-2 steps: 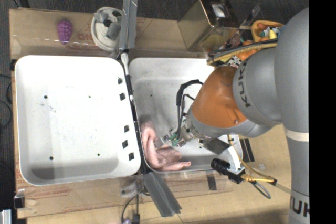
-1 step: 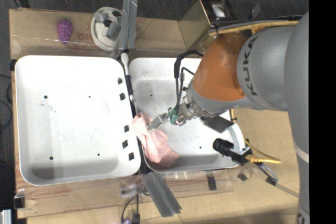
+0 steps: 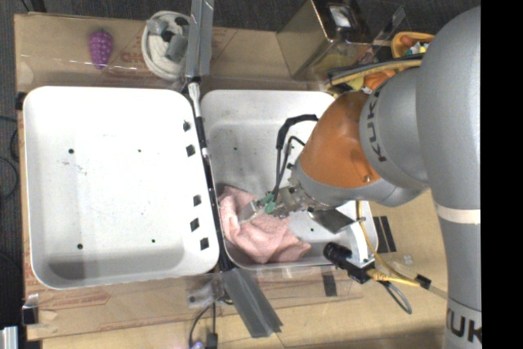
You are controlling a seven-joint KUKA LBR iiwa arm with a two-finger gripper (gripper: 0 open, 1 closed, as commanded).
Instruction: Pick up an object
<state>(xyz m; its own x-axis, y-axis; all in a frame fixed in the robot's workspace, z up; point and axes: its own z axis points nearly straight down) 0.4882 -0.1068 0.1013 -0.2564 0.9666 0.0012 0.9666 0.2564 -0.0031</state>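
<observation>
Gripper (image 3: 270,204) sits low in the right bin (image 3: 245,110), at the pink cloth (image 3: 257,233); jaw state cannot be told. Nothing is lifted, so the pick remains.

Claw (image 3: 267,204) over pink cloth (image 3: 257,234)

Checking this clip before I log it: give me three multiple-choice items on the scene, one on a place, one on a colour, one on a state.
1. Where is the cloth?
A. left bin
B. right bin
C. on the bench

2. What colour is the cloth?
A. pink
B. blue
C. black

3. Where is the gripper?
A. over the left bin
B. raised off the bench
C. down at the cloth's upper edge

Key: 1 B, it lies in that bin's near-left corner; 2 A, pale pink; 3 C, the wrist is low over the cloth.
</observation>
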